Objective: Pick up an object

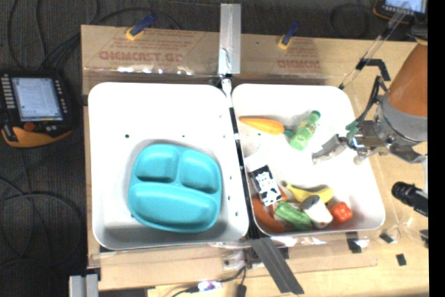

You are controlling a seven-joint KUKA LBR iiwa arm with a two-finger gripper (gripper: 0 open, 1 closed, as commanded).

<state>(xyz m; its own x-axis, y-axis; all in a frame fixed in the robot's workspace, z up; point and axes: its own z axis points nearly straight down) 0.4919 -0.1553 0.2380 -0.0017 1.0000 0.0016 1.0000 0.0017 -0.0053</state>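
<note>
Arm enters from the right, orange band [411, 80] visible above the grey wrist. Gripper [325, 151] hangs over the right bin [361, 125], its fingers pointing left; nothing sits between the fingers, and whether they are parted or closed cannot be told from this angle

Objects placed relative to the gripper:
- Green bottle [304, 130] just beyond the fingertips, up and to the left, lying tilted, cap toward the top
- Orange carrot [262, 125] farther left of the bottle, lying flat, its tip near the bottle's base
- Yellow banana [311, 192] below the gripper, toward the bin's near edge
- Red tomato-like piece [340, 212] below and slightly right, at the near rim
- Green vegetable [293, 214] below and left, touching the banana pile
- Black and white block [265, 184] below and well left, close to the wall between the bins

The near-edge items crowd together, touching one another

Left bin [111, 122] lies well apart from the gripper, holding a blue divided plate [174, 186] with three compartments

Two handheld screens [33, 102] sit on the floor beyond the bench
</note>
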